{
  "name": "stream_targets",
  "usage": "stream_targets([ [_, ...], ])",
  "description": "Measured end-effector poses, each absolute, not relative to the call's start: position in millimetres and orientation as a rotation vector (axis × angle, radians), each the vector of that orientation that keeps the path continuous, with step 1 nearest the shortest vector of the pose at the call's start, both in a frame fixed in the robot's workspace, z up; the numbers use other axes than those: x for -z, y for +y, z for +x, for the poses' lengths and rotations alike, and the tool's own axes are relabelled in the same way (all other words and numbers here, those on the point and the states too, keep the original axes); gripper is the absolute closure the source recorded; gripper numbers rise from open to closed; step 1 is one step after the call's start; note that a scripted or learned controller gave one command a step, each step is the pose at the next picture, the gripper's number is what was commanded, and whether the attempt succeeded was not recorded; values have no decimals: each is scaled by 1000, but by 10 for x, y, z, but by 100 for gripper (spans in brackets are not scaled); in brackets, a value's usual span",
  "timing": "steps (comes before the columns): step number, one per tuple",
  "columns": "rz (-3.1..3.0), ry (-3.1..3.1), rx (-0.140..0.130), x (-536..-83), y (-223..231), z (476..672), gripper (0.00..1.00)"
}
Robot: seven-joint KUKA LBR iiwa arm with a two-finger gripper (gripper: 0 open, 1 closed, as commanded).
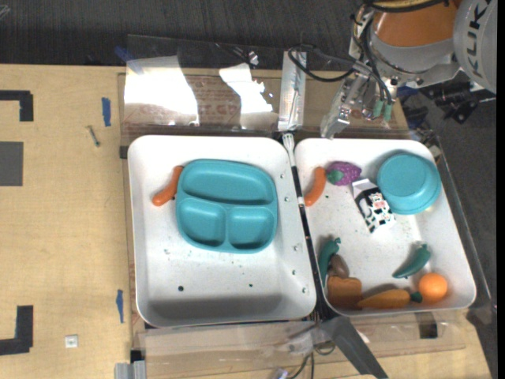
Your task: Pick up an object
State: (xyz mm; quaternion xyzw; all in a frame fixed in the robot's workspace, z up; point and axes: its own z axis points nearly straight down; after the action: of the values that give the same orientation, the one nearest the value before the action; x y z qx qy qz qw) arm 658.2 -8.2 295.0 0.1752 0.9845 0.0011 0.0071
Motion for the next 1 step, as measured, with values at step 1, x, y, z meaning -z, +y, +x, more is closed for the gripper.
stream_targets([
  [1, 564, 3092, -3, -2347, 569, 6554, 100],
])
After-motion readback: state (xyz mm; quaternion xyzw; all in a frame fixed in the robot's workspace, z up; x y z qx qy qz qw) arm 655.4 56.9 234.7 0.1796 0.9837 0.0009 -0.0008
